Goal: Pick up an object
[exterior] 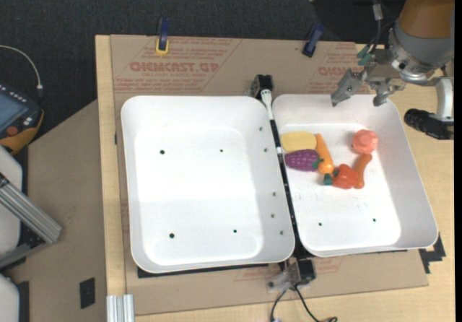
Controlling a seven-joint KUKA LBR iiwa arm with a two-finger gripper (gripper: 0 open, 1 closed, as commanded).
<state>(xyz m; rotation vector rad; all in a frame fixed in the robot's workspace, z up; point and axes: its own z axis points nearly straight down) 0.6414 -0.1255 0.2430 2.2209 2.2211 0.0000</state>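
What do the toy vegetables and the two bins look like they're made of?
The carrot, the purple eggplant and the pink piece look like moulded plastic: solid bright colours, smooth surfaces. The bins look like thin white plastic, probably formed sheet, with rounded corners and a faint sheen.

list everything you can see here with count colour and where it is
left bin: 1, white, left half of the bench
right bin: 1, white, beside the left bin
yellow toy: 1, right bin, near its left wall
purple toy: 1, just below the yellow toy
carrot: 1, orange, right of the purple toy
pink toy: 1, right bin, upper right
red toy: 1, red-orange, below the pink toy
clamps: 2, blue, board's far edge
arm: 1, grey and orange, top right
gripper: 1, fingers apart, over the right bin's far rim
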